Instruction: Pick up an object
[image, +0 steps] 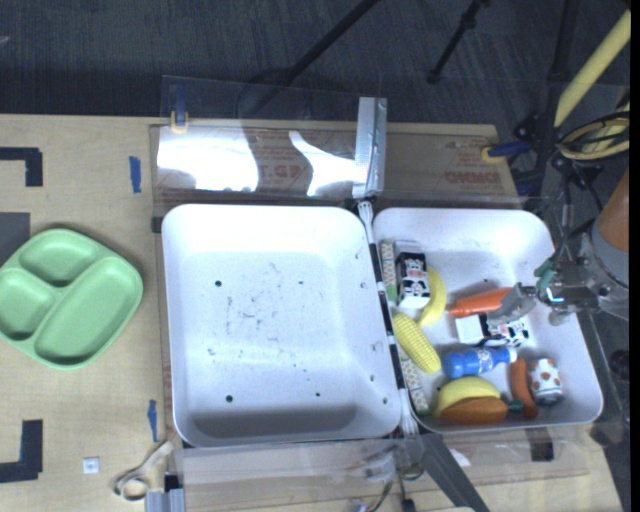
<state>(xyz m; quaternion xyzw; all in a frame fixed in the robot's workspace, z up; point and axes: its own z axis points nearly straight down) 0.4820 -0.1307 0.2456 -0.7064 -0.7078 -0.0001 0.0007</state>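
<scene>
While the grey metal two-finger gripper (522, 300) hangs over the right-hand shallow white plastic bin (470, 228), its grip state cannot be told. An orange carrot-shaped toy (474, 301) lies just beside it.

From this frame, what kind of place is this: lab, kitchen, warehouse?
Most likely a robotics lab grasping cell. Two shallow white plastic bins sit side by side on a plywood bench with black tape markers, the right one holding toy food such as a yellow plastic corn cob.
</scene>
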